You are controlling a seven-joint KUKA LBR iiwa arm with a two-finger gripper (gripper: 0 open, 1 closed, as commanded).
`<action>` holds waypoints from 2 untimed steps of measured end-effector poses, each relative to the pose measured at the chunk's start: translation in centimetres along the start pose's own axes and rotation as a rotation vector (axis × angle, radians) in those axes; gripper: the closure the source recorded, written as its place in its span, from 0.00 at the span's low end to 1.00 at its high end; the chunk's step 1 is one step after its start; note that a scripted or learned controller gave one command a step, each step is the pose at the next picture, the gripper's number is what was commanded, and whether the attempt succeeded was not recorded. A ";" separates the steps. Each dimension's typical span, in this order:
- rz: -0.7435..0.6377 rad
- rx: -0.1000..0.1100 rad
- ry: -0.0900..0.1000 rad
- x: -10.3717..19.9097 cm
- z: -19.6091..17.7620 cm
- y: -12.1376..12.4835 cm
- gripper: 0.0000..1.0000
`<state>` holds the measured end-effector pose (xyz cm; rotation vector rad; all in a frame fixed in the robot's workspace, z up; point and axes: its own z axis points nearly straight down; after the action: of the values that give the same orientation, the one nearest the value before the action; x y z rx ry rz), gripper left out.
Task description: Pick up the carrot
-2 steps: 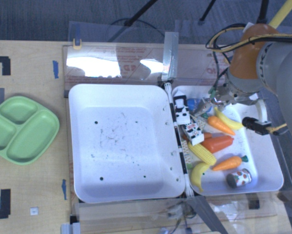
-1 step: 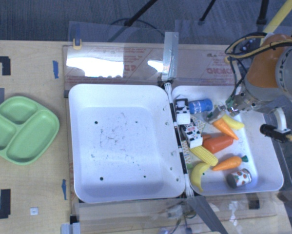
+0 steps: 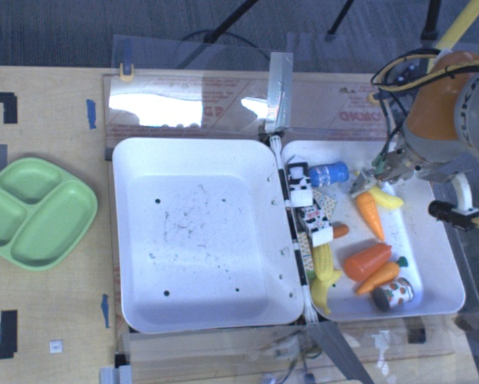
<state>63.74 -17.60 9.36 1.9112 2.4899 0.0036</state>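
Observation:
An orange carrot point(image 3: 370, 213) lies in the right bin point(image 3: 439, 246), its thick end pointing up toward the back and its tip toward the front. A second, smaller carrot point(image 3: 379, 277) with a green end lies nearer the front, beside an orange pepper point(image 3: 365, 258). My gripper point(image 3: 373, 180) hangs at the thick end of the upper carrot, just above it and touching or nearly touching a yellow piece point(image 3: 388, 200) next to it. The grey wrist with its orange band point(image 3: 431, 106) reaches in from the right.
The right bin also holds a blue bottle point(image 3: 329, 173), a yellow corn cob point(image 3: 325, 272), a small can point(image 3: 393, 294) and black-and-white pieces along the divider point(image 3: 303, 194). The left bin point(image 3: 135, 166) adjoins it. A green divided plate point(image 3: 35, 212) lies on the bench at far left.

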 end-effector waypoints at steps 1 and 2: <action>-0.158 0.003 0.001 -5.0 -8.0 0.8 1.00; -0.278 0.006 0.004 1.6 -7.8 3.6 1.00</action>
<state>66.79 -15.07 17.22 1.5508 2.7362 -0.0007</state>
